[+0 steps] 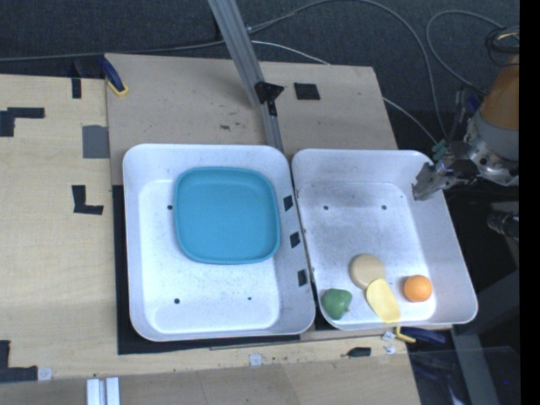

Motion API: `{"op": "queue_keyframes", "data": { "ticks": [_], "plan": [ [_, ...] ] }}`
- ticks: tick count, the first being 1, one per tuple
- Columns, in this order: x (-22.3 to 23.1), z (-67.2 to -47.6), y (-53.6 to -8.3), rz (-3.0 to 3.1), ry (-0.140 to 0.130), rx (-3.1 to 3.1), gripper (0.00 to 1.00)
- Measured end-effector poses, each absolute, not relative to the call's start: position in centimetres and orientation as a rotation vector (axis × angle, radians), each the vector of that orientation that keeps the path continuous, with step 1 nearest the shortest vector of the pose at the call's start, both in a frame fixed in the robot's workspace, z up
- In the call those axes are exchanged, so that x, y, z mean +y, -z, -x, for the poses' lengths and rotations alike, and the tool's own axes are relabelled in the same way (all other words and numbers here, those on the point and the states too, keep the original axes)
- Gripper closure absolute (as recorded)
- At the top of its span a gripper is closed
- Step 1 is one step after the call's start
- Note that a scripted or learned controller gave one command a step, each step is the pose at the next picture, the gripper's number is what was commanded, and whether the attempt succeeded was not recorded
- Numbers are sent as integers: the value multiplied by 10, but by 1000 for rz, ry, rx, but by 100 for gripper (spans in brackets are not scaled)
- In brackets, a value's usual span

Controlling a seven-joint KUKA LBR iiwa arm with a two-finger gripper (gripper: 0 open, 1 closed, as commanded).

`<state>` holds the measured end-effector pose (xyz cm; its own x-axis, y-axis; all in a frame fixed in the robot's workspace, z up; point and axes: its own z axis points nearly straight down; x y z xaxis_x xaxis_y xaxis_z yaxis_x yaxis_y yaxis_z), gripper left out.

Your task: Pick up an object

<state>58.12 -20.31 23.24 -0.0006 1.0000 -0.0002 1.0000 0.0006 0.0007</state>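
Gripper (428, 180) poised over the upper right rim of the right bin (439, 226), dark and small against the white wall, nothing visibly clamped in it; open or closed, impossible to tell at this size and angle. Behind it, the grey wrist and orange band of the arm (499, 116) reaching in from the right edge, above the bench.

Down in the near end of the right bin, well apart from the gripper, four small things bunched together: a round beige piece (367, 268), a yellow oblong piece (383, 299) just below and touching it, possibly a toy banana though too blurred to be sure, an orange ball-like fruit (417, 288) just to the right of the yellow one, and a green lump (336, 302) at the bin's lower left corner, near the divider. Speckled with dark marks across the rest of that bin's floor.

Alongside on the left, the left bin (152, 251) with a blue square plate (226, 214) lying flat in its upper middle. Between the bins, a grey metal bar (253, 66) running up and away to the top of the view. Underneath, a pale wooden bench (51, 226) with dark tape patches, and loose cables (371, 24) trailing across the dark floor beyond.
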Motion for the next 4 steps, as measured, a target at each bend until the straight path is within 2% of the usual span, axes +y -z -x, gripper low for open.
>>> {"op": "queue_keyframes", "data": {
  "ticks": [2, 4],
  "plan": [
    [-95, -591, -217, -2220, 0, 2224, 100],
    [15, -609, -223, -2219, 1, 2226, 100]
  ]
}}
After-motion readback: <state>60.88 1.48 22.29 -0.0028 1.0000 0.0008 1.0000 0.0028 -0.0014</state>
